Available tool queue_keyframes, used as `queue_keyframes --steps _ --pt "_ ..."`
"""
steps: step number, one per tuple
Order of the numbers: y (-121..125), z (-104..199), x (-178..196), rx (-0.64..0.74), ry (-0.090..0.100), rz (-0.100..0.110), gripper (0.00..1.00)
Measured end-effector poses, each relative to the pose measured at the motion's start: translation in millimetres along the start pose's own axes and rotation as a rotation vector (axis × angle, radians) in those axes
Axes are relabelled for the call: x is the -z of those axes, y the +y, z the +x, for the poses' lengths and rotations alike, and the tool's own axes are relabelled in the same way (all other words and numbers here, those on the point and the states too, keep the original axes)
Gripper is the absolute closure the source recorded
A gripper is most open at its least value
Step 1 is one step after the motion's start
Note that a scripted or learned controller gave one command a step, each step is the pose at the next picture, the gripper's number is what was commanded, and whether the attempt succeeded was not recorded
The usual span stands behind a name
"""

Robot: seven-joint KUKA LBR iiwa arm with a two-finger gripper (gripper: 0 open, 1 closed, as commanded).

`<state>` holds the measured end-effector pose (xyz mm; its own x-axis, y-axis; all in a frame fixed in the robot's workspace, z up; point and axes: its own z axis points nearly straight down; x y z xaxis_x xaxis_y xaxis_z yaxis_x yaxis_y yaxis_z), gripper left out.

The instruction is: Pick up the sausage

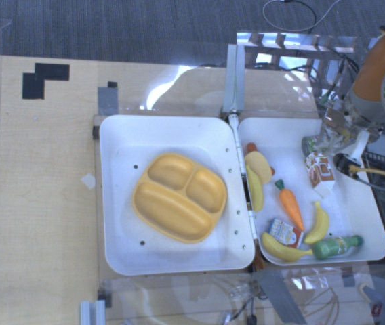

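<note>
Sausage (251, 147) by the bin divider — hand (328, 141) well apart.

Left bin (111, 181): yellow divided plate (180, 196). Right bin (372, 222): carrot (290, 208), two bananas (318, 223) (284, 250), green bottle (336, 246), small carton (320, 170).

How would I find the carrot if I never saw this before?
Look in the right bin, the one full of toy food. Near its middle lies the carrot, between the long yellow food at the left wall and a banana on its right. It is the only orange thing there, pointed, with a small green top.
</note>
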<state>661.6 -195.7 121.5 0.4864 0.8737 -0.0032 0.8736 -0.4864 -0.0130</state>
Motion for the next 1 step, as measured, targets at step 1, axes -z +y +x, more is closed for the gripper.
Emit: queue_keyframes --steps 1 --pt "-20.3 2.8 58.0 0.022 0.005 -0.020 0.00"
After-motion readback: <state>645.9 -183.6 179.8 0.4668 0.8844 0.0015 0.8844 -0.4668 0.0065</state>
